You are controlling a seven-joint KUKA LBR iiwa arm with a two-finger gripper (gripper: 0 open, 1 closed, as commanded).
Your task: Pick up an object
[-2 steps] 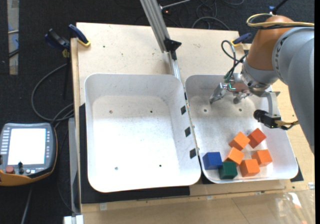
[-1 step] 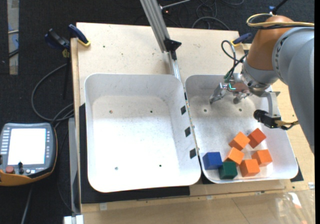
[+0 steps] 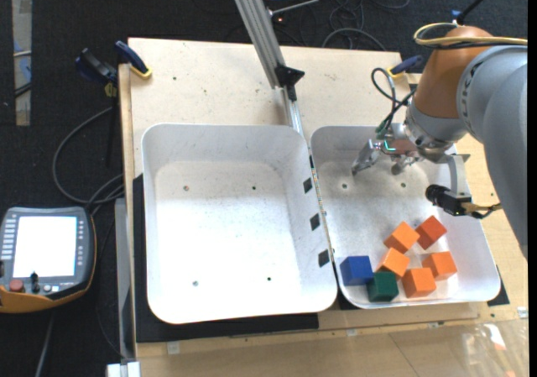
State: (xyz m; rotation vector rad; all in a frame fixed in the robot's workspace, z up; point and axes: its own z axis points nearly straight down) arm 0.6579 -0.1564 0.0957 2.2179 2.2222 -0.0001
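Observation:
My gripper (image 3: 383, 162) hangs over the far part of the right bin (image 3: 361, 199), fingers spread open with nothing between them. Several blocks lie clustered at the bin's near right corner, well below the gripper: a blue block (image 3: 356, 269), a green block (image 3: 383, 285), and several orange blocks, among them one at the top of the cluster (image 3: 403, 238), a darker one beside it (image 3: 431, 231) and one by the near rim (image 3: 419, 281).
The left bin (image 3: 226, 216) lies beside the right one, with a raised divider between them. A slanted metal rail (image 3: 260, 23) runs from the far side down to the bins. A teach pendant (image 3: 44, 258) sits off the bench at the left.

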